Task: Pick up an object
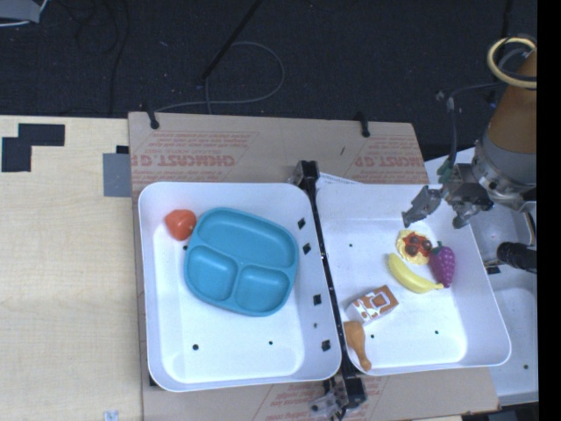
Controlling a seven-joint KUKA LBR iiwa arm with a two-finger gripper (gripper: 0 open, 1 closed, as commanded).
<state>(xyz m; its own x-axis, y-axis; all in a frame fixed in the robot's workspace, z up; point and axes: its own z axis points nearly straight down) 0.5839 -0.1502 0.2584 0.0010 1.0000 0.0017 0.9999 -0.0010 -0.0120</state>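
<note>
Overhead, the gripper (443, 207) is hovering with fingers spread, holding nothing, just above the toy fruit cluster (424, 258) in the right bin (491, 340), seemingly lining up a grasp.

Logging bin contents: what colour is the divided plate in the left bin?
Light blue; the three-compartment plastic plate shows clearly in the camera view.

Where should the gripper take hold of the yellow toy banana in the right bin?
Probably mid-body on the yellow toy banana, descending from above, fingers closing across its narrow width. It lies flat, curved; purple toy grapes crowd its right end, so stay toward the freer left half.
</note>
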